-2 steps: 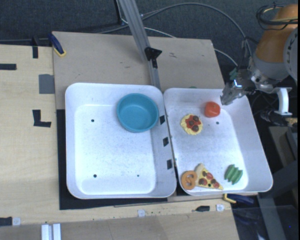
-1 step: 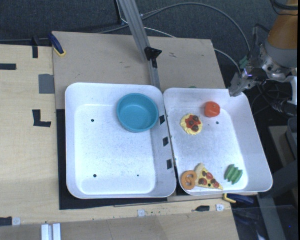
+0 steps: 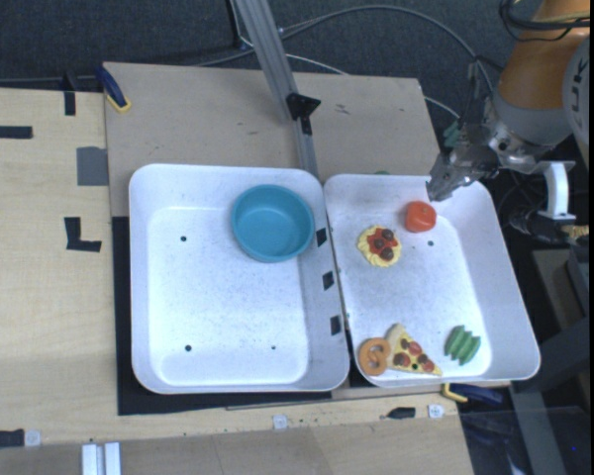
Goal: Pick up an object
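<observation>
My gripper [image 3: 442,188] hangs over the far edge of the right bin [image 3: 500,265], just above and to the right of a red tomato-like ball [image 3: 421,217]. Nothing shows between its fingers. Left of the ball lies a small round yellow pizza toy [image 3: 379,246]. At the bin's near edge sit a pretzel-like orange ring [image 3: 373,355], a pizza slice [image 3: 413,353] and a green pepper piece [image 3: 462,344]. A blue bowl [image 3: 271,222] stands in the far part of the left bin [image 3: 178,344].
A slanted metal post [image 3: 277,62] rises from between the two bins at the back. Cables run across the dark floor behind the bench. The arm's grey body and orange band [image 3: 544,77] fill the upper right.
</observation>
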`<state>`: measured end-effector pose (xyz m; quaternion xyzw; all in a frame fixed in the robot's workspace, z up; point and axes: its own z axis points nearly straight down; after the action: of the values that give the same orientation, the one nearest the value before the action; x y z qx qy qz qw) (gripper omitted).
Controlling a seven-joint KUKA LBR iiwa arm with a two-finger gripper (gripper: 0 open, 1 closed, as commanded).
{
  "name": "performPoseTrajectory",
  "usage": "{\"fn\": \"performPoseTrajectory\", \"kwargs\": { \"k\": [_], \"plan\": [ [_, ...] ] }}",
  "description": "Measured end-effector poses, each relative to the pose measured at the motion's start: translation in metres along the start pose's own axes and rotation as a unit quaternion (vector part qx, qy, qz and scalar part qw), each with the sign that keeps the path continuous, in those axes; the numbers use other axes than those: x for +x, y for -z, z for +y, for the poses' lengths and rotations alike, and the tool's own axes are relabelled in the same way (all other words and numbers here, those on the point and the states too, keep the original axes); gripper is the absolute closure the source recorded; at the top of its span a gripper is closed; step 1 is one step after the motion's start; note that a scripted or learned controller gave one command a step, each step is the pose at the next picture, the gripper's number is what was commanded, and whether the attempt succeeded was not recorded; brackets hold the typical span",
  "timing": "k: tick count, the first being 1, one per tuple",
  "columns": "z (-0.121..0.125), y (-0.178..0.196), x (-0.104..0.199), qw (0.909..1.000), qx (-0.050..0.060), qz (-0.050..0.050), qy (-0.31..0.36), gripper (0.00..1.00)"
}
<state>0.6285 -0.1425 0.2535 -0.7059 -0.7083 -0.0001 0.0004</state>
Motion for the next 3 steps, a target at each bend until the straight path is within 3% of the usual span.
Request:
{"fn": "performPoseTrajectory", "kwargs": {
  "k": [3],
  "plan": [
    [-0.019,-0.024,0.165,1.0,0.0,0.0,0.001,1.0]
  ]
}}
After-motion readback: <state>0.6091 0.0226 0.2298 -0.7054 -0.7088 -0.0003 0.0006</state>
